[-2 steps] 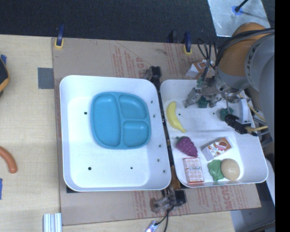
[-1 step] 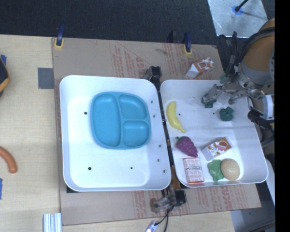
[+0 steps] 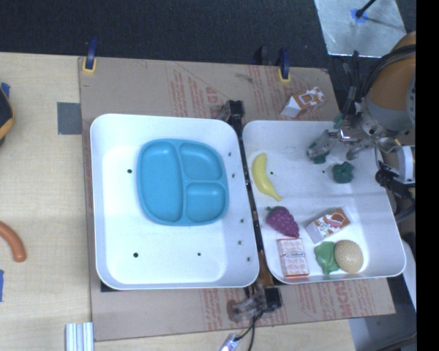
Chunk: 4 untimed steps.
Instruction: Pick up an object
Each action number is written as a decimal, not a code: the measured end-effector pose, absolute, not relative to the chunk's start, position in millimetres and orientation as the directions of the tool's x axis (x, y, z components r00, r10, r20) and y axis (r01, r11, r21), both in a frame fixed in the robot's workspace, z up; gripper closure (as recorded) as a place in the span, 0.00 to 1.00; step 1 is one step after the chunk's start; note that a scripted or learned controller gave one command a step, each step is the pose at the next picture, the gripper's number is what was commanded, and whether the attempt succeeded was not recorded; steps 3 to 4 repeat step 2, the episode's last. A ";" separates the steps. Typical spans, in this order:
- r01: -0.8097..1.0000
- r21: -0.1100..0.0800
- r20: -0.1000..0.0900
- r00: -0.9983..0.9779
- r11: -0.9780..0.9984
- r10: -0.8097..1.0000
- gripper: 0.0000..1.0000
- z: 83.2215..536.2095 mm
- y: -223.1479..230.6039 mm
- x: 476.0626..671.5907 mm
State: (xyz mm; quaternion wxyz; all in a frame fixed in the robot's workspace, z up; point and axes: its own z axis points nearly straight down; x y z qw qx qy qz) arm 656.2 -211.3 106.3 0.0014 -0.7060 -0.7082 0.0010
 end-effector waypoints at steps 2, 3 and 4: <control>1.000 -0.003 -0.001 -0.003 0.003 1.000 1.00 175.4 -212.6 545.3; 1.000 -0.003 -0.001 -0.003 0.003 1.000 1.00 175.4 -212.6 545.3; 1.000 -0.003 -0.001 -0.003 0.003 1.000 1.00 175.4 -212.6 545.3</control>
